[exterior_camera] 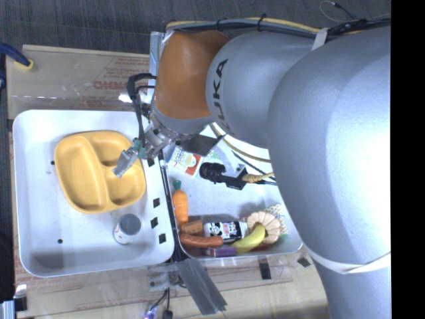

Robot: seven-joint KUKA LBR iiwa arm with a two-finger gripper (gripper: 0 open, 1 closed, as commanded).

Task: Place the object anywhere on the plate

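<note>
Grey robot arm point(332, 125) bulks largest and closest to the lens, covering the right half of the view, with its orange band point(186, 72) just above the wrist as it reaches leftward from the right. Below it, a bench point(73, 72) carries 2 shallow white bins side by side. At the left bin point(33, 244), a yellow plate point(93, 171) with moulded compartments lies toward the upper middle, and a small can or jar point(127, 227) stands just below the plate's lower right edge, apart from it. Hovering at the plate's right rim are the jaws point(126, 163), pointing down and left; something small and grey-green sits at their tip, but the view is too blurred to tell whether it is a carried object or part of the fingers, so I cannot tell if the jaws are spread or pinching anything. The right bin point(292, 248) holds a clutter of toy food: a carrot point(180, 205), a banana point(252, 239), a dark bottle point(222, 229), a sausage-like piece point(199, 240) and a small carton point(182, 159). Judging from the pose above the plate rim, the arm seems positioned for a release onto the plate, though whether it carries the task's object is unclear.
</note>
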